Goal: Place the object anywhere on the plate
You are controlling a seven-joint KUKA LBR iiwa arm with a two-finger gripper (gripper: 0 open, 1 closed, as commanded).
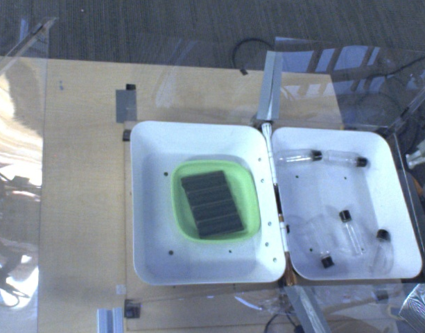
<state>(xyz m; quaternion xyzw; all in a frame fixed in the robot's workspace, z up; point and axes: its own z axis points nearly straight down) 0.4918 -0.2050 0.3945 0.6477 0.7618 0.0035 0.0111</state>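
Note:
A green, square plate with rounded corners [179, 189] lies in the middle of the left white bin [148, 207]. A dark grey, ribbed rectangular object [212, 204] rests flat on the plate, turned slightly off the plate's sides. It covers most of the plate's inner area, and nothing touches it from above.
The right white bin [401, 207] holds several clear vials with black caps: two along its far side [300, 157] [345, 160], others near the front [349, 229] [383, 245] [316, 254]. A grey metal bracket [269, 89] stands behind the seam between the bins.

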